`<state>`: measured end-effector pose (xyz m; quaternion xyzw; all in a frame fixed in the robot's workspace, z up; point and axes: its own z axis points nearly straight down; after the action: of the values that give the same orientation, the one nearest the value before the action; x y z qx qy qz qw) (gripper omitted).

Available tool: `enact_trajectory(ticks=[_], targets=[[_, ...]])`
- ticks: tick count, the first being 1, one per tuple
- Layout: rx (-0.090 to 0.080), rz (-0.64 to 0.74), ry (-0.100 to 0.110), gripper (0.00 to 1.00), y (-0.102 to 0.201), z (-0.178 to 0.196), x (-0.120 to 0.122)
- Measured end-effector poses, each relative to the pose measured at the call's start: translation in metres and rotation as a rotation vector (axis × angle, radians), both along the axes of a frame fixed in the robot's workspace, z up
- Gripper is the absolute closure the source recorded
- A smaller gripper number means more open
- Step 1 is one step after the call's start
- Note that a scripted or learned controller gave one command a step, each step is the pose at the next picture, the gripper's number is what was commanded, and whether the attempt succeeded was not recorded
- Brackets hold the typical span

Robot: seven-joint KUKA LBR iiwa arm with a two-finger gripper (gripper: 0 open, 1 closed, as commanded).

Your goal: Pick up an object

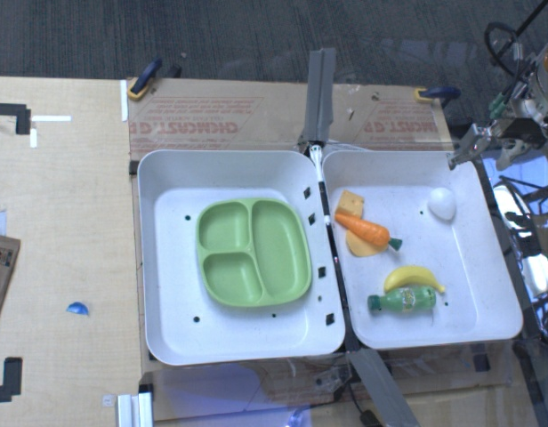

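Observation:
The right bin (487,265) holds an orange carrot (367,230) lying over a tan cracker (350,204) and a yellow slice (364,247). Further right in that bin sits a white egg (442,204). Near its front lie a banana (414,278) and a green bottle (403,301) on its side, touching each other. My gripper (498,136) hangs at the view's right edge, above the far right corner of the right bin, apart from all the objects.
The left bin (158,238) holds a green divided plate (254,252). A grey post (319,96) stands behind the seam between the bins. Cables (514,52) hang at the top right. A small blue piece (76,309) lies on the bench at the left.

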<state>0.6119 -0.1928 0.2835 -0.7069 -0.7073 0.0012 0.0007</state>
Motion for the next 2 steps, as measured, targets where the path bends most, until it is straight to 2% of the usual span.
enact_trajectory(ticks=[1, 2], targets=[[0.001, 0.170, -0.001, 0.00, 0.035, -0.158, -0.006], [0.001, 0.277, -0.001, 0.00, 0.087, -0.192, -0.022]])
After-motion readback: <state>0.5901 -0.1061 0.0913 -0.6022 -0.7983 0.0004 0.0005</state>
